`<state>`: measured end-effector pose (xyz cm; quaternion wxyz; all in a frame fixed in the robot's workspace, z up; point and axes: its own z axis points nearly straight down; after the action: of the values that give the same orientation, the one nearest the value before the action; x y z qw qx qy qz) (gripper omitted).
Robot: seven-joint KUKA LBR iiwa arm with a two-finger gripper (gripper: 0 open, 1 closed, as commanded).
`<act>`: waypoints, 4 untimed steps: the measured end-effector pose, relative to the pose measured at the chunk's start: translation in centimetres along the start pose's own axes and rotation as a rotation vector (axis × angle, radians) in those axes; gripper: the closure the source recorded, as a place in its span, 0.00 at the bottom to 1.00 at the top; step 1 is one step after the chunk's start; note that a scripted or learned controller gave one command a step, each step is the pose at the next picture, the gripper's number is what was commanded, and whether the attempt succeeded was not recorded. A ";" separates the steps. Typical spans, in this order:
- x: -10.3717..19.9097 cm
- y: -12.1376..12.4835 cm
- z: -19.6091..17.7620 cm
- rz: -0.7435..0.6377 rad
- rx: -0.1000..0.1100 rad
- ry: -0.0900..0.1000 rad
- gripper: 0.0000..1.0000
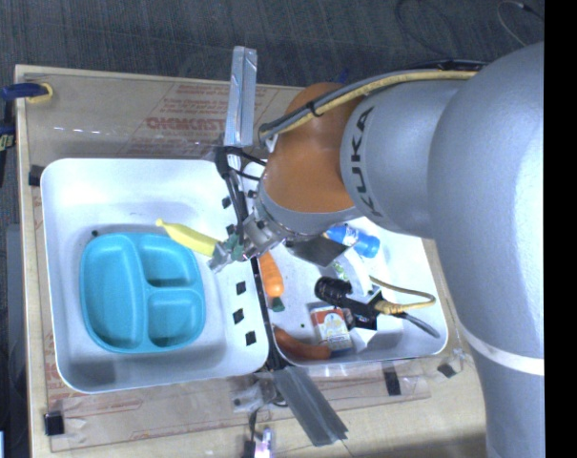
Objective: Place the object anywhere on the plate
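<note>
Our gripper (227, 248) meets the yellow banana (185, 236) beside the blue plate (116, 294); we cannot tell if it grips.

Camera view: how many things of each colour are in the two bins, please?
Blue: 2 (plate, bottle)
Yellow: 1 (banana)
Orange: 1 (carrot)
Brown: 1 (sausage)
Red and white: 1 (packet)
Total: 6

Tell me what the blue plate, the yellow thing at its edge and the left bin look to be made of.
Blue plate: most likely moulded plastic with a matte finish, going by its one even colour and its soft, rounded compartment walls.
Yellow thing: probably plastic or rubber toy food, smooth and uniformly yellow. Which of the two is unclear.
Left bin: seemingly white plastic with a faint sheen, rounded corners and a thin rim.
</note>
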<state>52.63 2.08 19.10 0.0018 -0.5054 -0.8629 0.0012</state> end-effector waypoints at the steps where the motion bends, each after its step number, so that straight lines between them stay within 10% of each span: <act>1: 10.5 0.1 2.2 0.020 0.001 -0.001 1.00; 2: 10.5 0.1 2.2 0.022 0.000 -0.001 0.00; 3: 11.0 3.4 9.0 0.193 -0.020 -0.005 0.00; 4: 10.7 3.6 7.7 0.193 -0.026 -0.009 1.00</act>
<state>50.51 13.22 11.45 -0.0088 -0.5860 -0.8102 -0.0076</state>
